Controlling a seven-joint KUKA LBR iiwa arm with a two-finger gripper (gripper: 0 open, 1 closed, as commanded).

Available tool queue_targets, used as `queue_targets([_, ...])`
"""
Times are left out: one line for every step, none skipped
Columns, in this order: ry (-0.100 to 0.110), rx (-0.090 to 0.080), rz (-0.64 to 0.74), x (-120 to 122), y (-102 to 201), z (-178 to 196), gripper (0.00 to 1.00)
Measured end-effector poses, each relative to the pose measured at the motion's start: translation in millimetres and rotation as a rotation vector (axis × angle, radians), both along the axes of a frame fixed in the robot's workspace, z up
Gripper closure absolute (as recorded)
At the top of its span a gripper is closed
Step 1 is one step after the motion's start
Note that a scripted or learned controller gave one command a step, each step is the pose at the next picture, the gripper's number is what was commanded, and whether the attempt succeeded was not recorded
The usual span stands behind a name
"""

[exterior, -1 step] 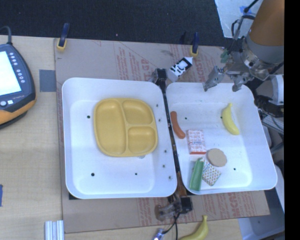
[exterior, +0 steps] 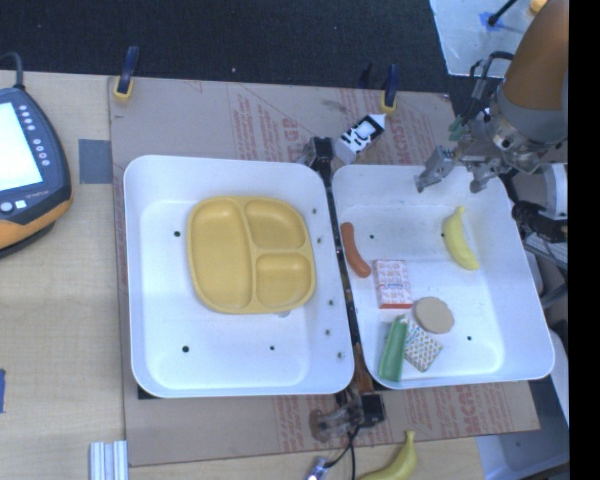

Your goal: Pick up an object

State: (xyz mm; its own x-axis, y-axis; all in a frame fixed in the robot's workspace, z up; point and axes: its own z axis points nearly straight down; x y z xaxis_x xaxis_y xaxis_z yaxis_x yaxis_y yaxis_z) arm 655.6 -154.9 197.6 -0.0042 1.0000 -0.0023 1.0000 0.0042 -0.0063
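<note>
Centrally in left shallow white bin (exterior: 155,268): large yellow three-compartment plastic tray (exterior: 250,253). Inside right white bin (exterior: 500,353): curved yellow banana (exterior: 461,239), green tube (exterior: 392,349), slim reddish-brown sausage (exterior: 356,249). Above far rim: two-finger gripper (exterior: 458,171), spread open, holding nothing.

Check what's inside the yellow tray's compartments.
The tray sits in the left bin. All three compartments look bare, nothing in them. What lies under the tray is covered.
</note>
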Motion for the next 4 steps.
queue_targets([0.000, 0.000, 0.000, -27, -58, -98, 0.00])
queue_targets([-0.002, -0.001, 0.002, -26, -58, -86, 1.00])
queue_targets([0.002, 0.002, 0.002, -5, -12, -84, 1.00])
queue_targets([-0.005, 0.000, 0.003, -7, 48, -37, 1.00])
